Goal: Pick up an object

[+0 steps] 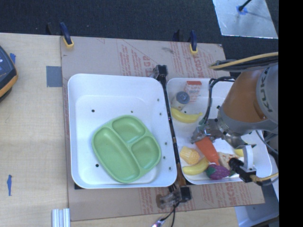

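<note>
Plastic grapes (218, 171), a banana (195, 168) and a corn piece (189, 154) lie along the near edge of the right bin (265, 168), just below the pincer (200, 134). Whether the pincer is clenched or released cannot be told; an orange carrot (207, 148) lies touching it, half hidden under the wrist. Beyond the pincer sit a second banana (185, 116), a grey can (182, 97) and a red-labelled carton (193, 87), its print unreadable. Left of the pincer, a green divided plate (126, 148) rests in the left bin (78, 86). "KUKA" reads partly on the arm (251, 100). Cardboard (142, 56) covers the wooden bench (28, 141).
</note>
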Robot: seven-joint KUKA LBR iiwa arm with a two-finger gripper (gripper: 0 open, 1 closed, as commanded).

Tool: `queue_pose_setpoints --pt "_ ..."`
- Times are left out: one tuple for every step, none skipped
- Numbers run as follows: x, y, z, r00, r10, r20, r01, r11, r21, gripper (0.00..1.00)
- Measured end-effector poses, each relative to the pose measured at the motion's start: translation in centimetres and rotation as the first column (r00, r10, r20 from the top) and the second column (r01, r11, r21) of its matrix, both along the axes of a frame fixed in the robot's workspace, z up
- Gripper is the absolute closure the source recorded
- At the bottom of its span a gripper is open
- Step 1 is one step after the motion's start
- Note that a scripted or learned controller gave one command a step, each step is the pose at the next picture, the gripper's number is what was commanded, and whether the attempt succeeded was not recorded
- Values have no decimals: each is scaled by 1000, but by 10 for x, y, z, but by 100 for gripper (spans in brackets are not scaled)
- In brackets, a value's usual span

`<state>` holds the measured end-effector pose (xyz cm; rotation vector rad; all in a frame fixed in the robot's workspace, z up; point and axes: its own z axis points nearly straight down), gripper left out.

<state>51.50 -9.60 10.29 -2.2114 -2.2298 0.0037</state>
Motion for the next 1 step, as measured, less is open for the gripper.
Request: queue_pose_setpoints --pt "52 47 89 1000 -3 0 3 1000 1 100"
